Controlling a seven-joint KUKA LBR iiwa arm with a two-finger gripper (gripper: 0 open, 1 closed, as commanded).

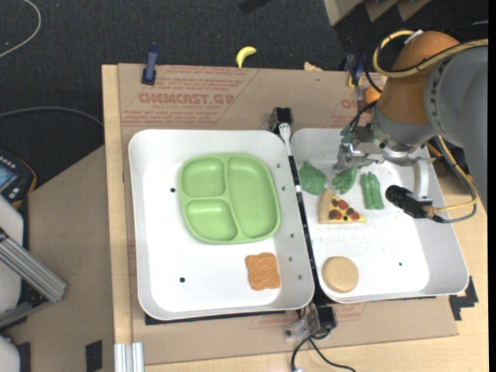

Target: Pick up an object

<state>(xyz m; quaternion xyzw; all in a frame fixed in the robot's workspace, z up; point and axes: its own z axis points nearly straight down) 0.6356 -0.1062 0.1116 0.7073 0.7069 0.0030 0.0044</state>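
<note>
The grey arm [465,91] reaches in from the right, its orange band [415,80] sitting above the wrist, and the pincer [351,160] points steeply down below that, tips low.

Left bin [147,208]: divided light-green plastic plate [229,198] centred; orange ridged toy piece [263,270] near front edge.
Right bin [434,262]: green leafy toy pieces [313,178], pizza slice [339,210], tan round bun [340,273].
Gripper [353,161]: over the right bin's back edge.
</note>
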